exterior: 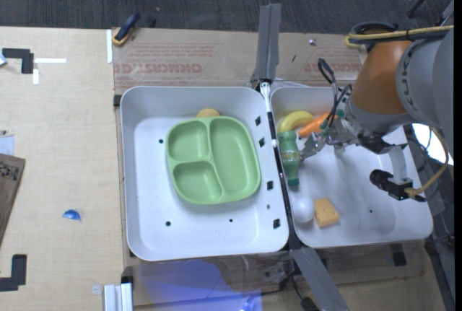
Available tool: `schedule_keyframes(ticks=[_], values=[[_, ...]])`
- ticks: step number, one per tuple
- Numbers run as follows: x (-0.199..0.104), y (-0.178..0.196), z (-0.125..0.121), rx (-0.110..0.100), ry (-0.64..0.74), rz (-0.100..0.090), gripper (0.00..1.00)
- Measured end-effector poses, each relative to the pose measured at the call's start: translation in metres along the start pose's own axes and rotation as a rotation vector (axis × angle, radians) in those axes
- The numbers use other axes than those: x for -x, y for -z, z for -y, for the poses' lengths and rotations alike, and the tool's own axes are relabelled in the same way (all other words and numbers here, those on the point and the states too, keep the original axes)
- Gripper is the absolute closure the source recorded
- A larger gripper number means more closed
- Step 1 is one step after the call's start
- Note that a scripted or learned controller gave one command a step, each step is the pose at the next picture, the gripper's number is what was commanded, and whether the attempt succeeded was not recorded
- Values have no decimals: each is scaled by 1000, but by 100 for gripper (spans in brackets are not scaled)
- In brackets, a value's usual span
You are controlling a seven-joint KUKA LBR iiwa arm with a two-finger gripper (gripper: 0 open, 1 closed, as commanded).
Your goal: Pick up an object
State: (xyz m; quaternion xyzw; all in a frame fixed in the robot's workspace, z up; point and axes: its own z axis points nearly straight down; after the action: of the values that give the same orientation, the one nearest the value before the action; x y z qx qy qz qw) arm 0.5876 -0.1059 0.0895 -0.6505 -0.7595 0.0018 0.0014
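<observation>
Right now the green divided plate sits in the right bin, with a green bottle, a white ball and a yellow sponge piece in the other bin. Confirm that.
Not quite. The camera view shows the green divided plate in the left bin, not the right one. The rest stands: the green bottle, the white ball and the yellow sponge piece lie in the other bin, the right bin.
</observation>
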Motion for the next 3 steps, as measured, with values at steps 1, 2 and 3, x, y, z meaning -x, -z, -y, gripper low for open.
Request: schedule_keyframes(ticks=[1, 2, 3], values=[[10, 0, 25, -1, -171, -2, 0], [10, 0, -26, 2, -58, 1, 0], [6, -2, -65, -18, -91, -1, 0]])
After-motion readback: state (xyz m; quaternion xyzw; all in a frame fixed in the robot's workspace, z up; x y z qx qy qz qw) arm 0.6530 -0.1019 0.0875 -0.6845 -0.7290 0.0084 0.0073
